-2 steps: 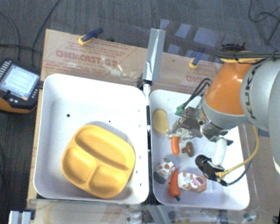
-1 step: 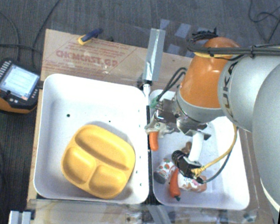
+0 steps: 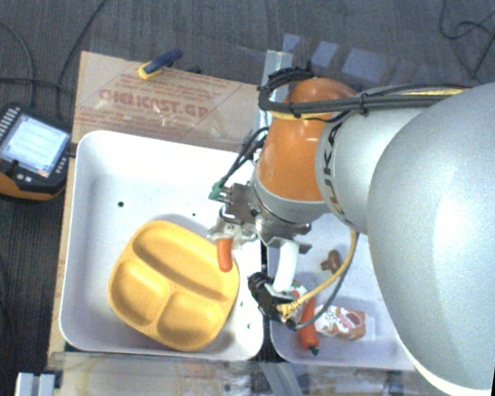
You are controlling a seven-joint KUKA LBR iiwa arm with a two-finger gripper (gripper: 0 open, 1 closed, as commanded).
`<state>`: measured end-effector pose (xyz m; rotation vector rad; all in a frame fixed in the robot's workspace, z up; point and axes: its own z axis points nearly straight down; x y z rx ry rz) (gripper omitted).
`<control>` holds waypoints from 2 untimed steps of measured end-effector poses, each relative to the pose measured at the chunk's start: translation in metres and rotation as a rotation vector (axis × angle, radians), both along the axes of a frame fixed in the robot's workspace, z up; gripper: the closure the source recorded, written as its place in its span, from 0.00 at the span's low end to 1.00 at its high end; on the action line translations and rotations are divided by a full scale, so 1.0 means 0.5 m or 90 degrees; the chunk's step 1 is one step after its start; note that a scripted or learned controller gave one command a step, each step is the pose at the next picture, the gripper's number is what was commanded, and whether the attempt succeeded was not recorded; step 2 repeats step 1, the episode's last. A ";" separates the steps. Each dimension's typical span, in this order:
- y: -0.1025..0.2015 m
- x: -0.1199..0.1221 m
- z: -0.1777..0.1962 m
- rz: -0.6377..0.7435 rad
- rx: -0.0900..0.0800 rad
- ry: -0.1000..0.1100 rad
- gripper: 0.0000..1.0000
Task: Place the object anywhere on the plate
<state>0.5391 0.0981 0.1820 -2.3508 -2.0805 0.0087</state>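
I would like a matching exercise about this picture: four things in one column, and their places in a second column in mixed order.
Things:
1. yellow plate
2. small orange object
3. handheld screen unit
4. blue and yellow tool

Places:
A. on the cardboard above the bins
B. in the left bin
C. on the floor left of the bins
D. at the plate's right edge

Pairs: 1-B, 2-D, 3-C, 4-A

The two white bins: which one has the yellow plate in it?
The left bin has it: the yellow plate with its compartments lies there. The right bin holds small items instead, among them a carrot.
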 end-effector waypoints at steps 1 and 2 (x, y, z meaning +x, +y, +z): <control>0.000 0.000 0.000 0.000 0.000 0.000 0.00; 0.000 0.000 0.000 0.000 0.000 0.000 0.00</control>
